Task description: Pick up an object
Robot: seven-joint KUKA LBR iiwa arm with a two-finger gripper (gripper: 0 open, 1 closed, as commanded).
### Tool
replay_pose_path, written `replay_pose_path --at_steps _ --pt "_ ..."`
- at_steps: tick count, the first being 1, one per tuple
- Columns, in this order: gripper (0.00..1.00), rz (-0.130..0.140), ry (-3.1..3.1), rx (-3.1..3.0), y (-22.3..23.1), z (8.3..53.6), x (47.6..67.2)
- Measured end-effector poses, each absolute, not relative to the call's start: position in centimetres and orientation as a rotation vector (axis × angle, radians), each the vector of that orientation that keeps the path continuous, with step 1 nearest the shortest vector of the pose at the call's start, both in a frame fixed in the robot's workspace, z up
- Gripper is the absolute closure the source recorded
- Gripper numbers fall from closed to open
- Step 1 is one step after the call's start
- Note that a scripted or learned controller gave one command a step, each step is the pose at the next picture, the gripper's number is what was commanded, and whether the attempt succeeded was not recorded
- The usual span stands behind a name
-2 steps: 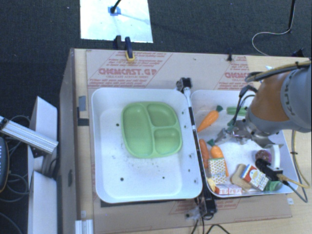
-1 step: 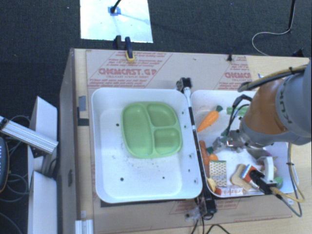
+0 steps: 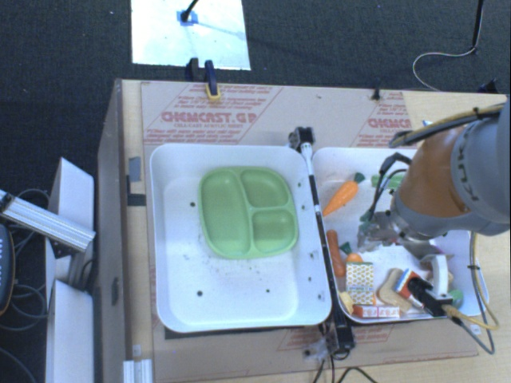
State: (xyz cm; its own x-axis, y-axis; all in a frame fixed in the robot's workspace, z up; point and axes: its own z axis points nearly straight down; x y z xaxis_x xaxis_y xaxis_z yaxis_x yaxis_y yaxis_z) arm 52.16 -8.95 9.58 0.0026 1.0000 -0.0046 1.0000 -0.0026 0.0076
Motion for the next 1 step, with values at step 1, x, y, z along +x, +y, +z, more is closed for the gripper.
replay_pose_path --at_steps 1 --pt "1.00 0.004 2.221 2.214 -12.23 17.79 55.57"
